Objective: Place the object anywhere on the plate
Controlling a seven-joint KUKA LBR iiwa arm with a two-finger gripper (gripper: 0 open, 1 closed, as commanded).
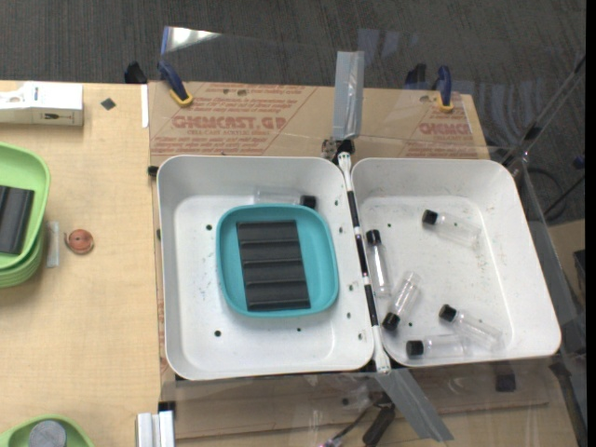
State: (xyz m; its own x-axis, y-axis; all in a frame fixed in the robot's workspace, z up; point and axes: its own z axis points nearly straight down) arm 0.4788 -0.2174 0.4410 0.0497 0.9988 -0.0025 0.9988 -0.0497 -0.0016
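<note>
Teal plate (pixel 277 260) sits in left bin (pixel 186 343); clear vials (pixel 402 298) in right bin (pixel 521 250). I pick isolated vial (pixel 447 223), avoid walls. End effector state: cannot tell.

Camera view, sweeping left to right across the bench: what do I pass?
Green tray → small orange disc → left bin → teal plate with a black ridged insert → right bin holding clear vials with black caps.
</note>
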